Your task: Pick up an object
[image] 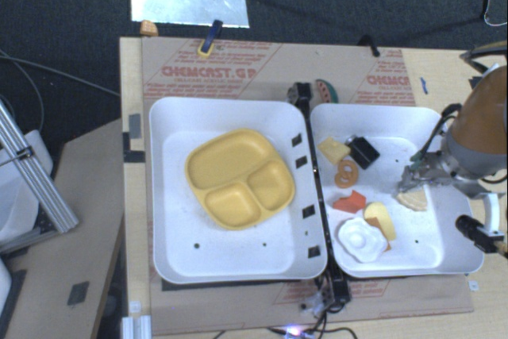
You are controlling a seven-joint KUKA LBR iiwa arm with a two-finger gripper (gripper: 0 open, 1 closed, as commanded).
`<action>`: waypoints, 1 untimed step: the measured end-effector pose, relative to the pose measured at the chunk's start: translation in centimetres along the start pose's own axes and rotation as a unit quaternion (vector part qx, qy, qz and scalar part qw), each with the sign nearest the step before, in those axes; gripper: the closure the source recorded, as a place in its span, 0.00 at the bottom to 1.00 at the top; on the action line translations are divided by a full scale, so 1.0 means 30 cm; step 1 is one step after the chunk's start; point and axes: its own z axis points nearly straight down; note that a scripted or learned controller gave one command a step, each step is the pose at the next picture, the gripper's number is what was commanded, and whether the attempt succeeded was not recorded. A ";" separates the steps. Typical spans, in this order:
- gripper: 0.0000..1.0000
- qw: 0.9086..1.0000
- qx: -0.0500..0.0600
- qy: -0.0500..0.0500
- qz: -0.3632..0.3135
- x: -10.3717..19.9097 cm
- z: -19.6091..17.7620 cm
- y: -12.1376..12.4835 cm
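One pincer (414, 185) low over right bin (429, 250)

We've got two white bins side by side on the worktop (262, 63). The left bin (171, 250) holds a yellow divided tray (238, 177). The right bin (452, 254) has toy food: cheese wedge (333, 149), black block (363, 151), pretzel (346, 173), red piece (349, 202), fried egg (361, 240). The arm (480, 131) comes in from the right, its gripper (414, 179) down at a pale slice (413, 200).

Bright, even light — slightly soft.
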 end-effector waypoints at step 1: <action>1.00 1.000 0.010 0.008 -0.005 0.252 0.061 0.031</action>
